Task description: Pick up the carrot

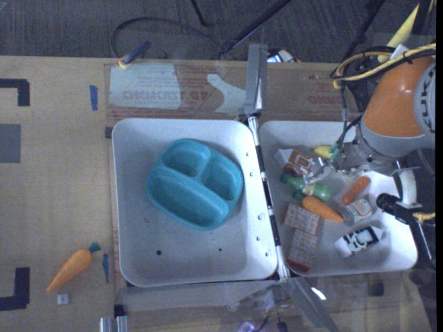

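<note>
Camera view from above is showing the grey arm with its orange band [394, 106] reaching in from the right and hanging over the upper part of the right shallow white bin [405, 254]. The two-finger gripper [344, 156] is sitting low among the clutter near the bin's top, but whether it is spread, pressed together or pinching anything cannot be told; that part is blurred against the objects beneath it.

Lying just below and to the left of the gripper, in the middle of the right bin, is an orange toy carrot with a green top [320, 208], slanting down toward the right. A shorter orange carrot-like piece [356, 189] is resting just beside it to the right. Another orange carrot with a green tip [70, 268] is lying outside both bins on the tan bench [48, 185], well apart from the arm. A teal divided plastic plate [194, 182] is sitting in the left white bin [131, 241].

Judging from this, the approach step is under way and nothing looks lifted yet. Next, the gripper probably needs to be moving down-left and lining up across the carrot's slant before closing.
</note>
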`<state>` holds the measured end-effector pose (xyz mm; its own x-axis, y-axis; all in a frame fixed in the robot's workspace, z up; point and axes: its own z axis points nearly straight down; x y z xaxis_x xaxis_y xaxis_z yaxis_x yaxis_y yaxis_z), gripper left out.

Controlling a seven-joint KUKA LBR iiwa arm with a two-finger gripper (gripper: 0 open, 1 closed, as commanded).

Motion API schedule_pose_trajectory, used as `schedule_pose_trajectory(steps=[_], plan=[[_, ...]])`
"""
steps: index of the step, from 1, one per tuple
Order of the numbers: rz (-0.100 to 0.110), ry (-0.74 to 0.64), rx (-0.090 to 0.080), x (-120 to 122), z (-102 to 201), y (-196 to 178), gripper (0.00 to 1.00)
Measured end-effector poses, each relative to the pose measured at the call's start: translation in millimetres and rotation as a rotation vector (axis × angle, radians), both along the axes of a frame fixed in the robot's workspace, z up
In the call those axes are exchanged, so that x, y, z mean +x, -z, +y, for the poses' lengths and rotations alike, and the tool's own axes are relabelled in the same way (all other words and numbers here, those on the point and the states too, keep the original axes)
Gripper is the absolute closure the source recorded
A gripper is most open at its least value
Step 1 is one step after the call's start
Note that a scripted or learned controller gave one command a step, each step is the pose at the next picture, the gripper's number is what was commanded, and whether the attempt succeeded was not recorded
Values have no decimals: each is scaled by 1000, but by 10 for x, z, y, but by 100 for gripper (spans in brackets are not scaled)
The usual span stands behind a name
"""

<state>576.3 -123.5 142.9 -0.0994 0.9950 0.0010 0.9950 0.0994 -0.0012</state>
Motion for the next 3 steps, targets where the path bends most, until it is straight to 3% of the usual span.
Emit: schedule_pose_trajectory(steps=[1, 2, 3], plan=[[-8, 4, -2, -138, 111, 560, 0], [-12, 8, -1, -127, 99, 449, 100], [-1, 318, -2, -415, 819, -889, 100]])
